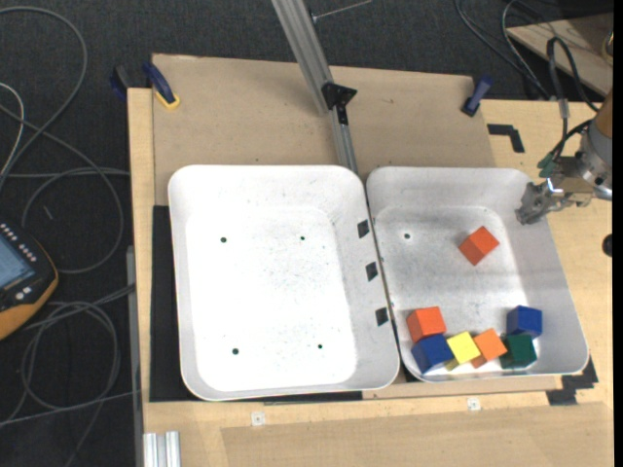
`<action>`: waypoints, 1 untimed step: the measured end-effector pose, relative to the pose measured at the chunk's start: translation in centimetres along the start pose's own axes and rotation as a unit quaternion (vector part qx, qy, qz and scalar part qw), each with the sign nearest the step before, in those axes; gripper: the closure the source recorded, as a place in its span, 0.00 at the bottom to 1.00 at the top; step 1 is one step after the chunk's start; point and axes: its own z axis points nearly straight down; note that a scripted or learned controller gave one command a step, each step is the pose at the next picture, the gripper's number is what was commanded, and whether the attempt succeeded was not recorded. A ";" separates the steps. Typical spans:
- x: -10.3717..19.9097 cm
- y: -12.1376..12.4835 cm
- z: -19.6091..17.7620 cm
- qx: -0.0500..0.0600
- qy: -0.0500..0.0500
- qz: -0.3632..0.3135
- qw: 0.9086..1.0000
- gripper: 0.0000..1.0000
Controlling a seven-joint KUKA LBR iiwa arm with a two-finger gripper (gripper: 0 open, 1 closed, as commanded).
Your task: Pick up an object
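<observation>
The right bin (545, 251) holds several small blocks. A lone orange block (478, 245) lies near its middle. Along the front wall sit another orange block (425, 323), a blue one (431, 352), a yellow one (463, 347), an orange one (490, 343), a green one (520, 351) and a blue one (525, 320). My gripper (536, 203) hangs over the right bin's far right rim, up and to the right of the lone orange block, with nothing seen between its fingers.
The left bin (195, 261) lies beside the right one. A metal pole (311, 56) slants across the bench's back. Blue clamps (162, 86) (477, 95) grip the board's far corners. Cables and a handheld device (19, 275) lie on the floor at left.
</observation>
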 end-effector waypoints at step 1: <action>0.8 0.1 -6.1 -0.001 0.000 -0.001 1.000 1.00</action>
